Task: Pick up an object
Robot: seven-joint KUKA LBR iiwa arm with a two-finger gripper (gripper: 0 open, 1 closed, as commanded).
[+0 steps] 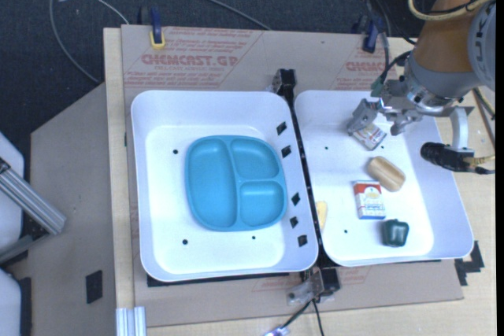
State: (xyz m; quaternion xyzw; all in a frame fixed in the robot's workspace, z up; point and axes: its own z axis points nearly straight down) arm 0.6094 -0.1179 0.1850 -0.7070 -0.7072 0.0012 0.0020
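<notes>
Jaws [368, 126] low over right bin [335, 248], far end; whether clenched or released, cannot tell. Bun [387, 172], red-white box [369, 200], green pepper [395, 233] lie nearer in same bin. Blue tray [235, 182] sits in left bin [150, 169].

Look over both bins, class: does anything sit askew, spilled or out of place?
One thing stands out: a small yellow item lies wedged at the left edge of the right bin, against the divider, half hidden. The bread roll, red-and-white box and green pepper lie loose on the floor. The blue plate sits flat in the left bin.
</notes>
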